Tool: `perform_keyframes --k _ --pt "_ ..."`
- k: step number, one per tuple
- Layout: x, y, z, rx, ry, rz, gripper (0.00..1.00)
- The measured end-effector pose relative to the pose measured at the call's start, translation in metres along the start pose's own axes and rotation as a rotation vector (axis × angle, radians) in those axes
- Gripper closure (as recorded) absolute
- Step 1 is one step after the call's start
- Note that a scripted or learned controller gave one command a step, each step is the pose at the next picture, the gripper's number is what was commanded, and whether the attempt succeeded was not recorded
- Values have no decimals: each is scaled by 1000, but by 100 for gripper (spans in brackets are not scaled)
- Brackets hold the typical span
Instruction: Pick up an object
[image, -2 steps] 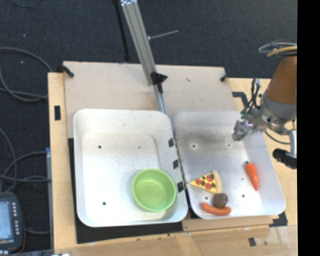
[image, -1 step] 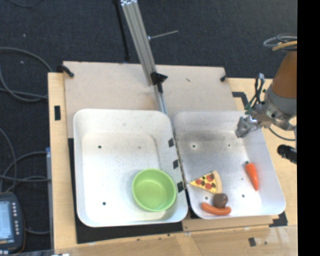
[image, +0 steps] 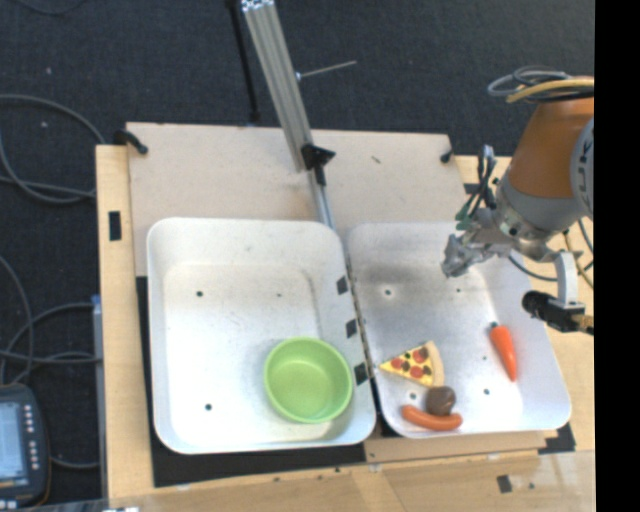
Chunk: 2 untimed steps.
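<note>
Carrot (image: 504, 351) near right bin (image: 400, 260) edge

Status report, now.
Gripper over right bin, far end, holding nothing seen. Carrot, pizza, sausage untouched, near end. Path clear.

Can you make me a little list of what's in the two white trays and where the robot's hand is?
left bin: green bowl near its front right corner
right bin: toy pizza slice, brown ball-shaped toy, toy sausage, toy carrot
sausage and brown toy: touching, at the front edge
carrot: alone, by the right wall
gripper: above the back of the right bin, holding nothing that I can see
arm: grey with orange band, coming in from the right
</note>
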<state>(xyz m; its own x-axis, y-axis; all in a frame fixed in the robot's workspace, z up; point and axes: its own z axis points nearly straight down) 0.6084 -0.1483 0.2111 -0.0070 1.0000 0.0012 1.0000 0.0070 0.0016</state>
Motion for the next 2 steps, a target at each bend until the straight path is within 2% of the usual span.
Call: perform_keyframes --k 1,2 --pt "49 -20 4 2 -1 1 100" --pt "93 -27 -2 1 1 0 100"
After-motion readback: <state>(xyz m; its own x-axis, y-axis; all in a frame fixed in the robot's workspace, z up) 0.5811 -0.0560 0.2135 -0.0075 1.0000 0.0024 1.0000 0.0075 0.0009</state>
